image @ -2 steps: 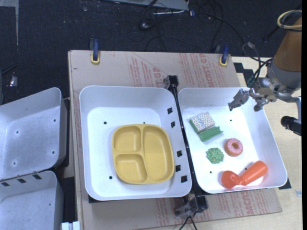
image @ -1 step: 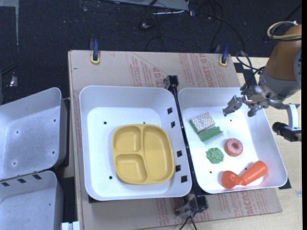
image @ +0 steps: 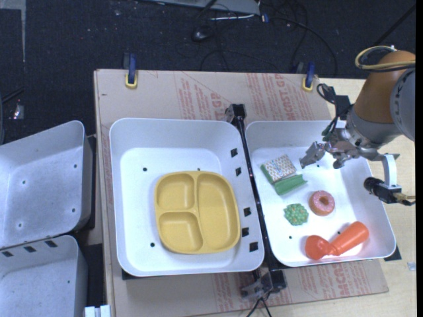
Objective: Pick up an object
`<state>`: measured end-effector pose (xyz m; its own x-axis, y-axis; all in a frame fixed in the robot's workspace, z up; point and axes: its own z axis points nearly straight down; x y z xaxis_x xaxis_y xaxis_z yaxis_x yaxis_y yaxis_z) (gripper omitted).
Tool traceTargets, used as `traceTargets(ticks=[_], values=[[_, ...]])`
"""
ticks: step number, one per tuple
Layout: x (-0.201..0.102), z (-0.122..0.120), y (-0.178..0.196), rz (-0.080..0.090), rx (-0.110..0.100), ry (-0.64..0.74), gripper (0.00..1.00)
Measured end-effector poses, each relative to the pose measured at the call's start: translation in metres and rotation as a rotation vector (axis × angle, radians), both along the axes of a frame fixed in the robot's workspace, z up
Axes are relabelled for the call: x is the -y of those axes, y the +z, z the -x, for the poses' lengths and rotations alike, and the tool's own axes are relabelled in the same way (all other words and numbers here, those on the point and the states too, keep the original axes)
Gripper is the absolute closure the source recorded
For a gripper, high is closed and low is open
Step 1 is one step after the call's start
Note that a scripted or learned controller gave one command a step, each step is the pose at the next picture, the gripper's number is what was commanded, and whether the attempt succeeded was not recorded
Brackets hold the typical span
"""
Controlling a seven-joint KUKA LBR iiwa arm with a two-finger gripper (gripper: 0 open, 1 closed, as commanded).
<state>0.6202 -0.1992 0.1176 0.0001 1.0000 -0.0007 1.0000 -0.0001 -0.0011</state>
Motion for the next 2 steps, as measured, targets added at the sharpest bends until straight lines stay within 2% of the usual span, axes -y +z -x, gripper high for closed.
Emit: traceTargets(ticks=[1, 2], values=[[-0.001, 0.0, -0.026, 0.0, 0.0, 0.001, 0.0], [-0.001, -0.001, -0.014, 0.0, 0.003, 0.002, 1.0]])
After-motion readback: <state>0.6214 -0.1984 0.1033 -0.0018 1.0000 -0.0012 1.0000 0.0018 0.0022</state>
